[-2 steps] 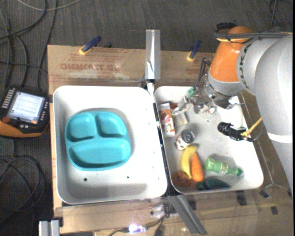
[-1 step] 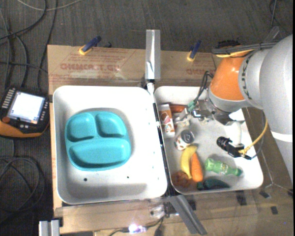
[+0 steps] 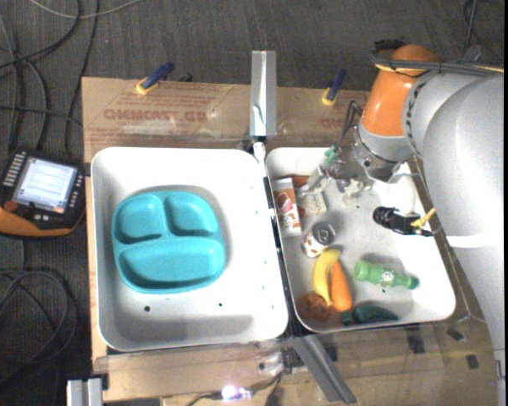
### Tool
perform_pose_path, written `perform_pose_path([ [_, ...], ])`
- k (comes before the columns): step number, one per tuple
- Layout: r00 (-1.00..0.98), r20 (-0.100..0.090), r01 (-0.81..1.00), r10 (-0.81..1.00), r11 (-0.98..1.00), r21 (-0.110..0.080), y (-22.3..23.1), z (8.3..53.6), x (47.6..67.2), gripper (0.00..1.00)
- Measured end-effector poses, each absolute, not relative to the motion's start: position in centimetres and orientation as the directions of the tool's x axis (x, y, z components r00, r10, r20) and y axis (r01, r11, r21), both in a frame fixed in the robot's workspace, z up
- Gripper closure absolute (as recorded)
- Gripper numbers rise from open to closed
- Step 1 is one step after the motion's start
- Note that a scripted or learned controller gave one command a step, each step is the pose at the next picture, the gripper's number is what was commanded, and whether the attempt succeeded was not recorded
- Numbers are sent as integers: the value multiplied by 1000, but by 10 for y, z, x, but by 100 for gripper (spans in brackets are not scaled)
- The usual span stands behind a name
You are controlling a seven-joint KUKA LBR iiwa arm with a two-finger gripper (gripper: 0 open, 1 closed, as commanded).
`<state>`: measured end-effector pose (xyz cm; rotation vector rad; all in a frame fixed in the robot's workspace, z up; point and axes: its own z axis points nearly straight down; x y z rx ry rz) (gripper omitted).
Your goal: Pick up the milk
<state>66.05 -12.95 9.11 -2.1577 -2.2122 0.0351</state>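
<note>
The milk (image 3: 286,208) is seen as a small carton with a red-brown label, laid flat in the right bin (image 3: 436,290) along its left wall, toward the far end. The gripper (image 3: 335,174) is held over the far part of the same bin, to the right of the milk and apart from it. Nothing is seen grasped in it, and whether it is released or clenched cannot be told.

A pale, blurred item (image 3: 313,200) is lodged between the milk and the gripper; what it is cannot be made out. Just nearer than the milk, a small round can (image 3: 323,233) and a white-and-red piece (image 3: 312,244) are packed close together. Further forward, a banana (image 3: 323,273) is laid touching a carrot (image 3: 341,288), with a brown lump (image 3: 316,308) and a dark green item (image 3: 373,313) by the near wall. A green bottle (image 3: 386,275) is laid on its side to the right, well apart from the milk.

The left bin (image 3: 110,311) is occupied by a teal divided plate (image 3: 169,239). A handheld pendant (image 3: 38,190) is set on the floor left of the bench.
</note>
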Motion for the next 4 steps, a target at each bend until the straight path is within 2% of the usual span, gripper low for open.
perform_pose_path([
  [1,-23,9,999,1000,23,-44,-133,104,662,100],
  [2,82,-3,997,997,-82,-6,-71,236,662,100],
  [3,-10,-2,1000,1000,10,-8,-95,208,611,100],
  [4,-11,-1,1000,1000,11,-8,-94,208,611,0],
])
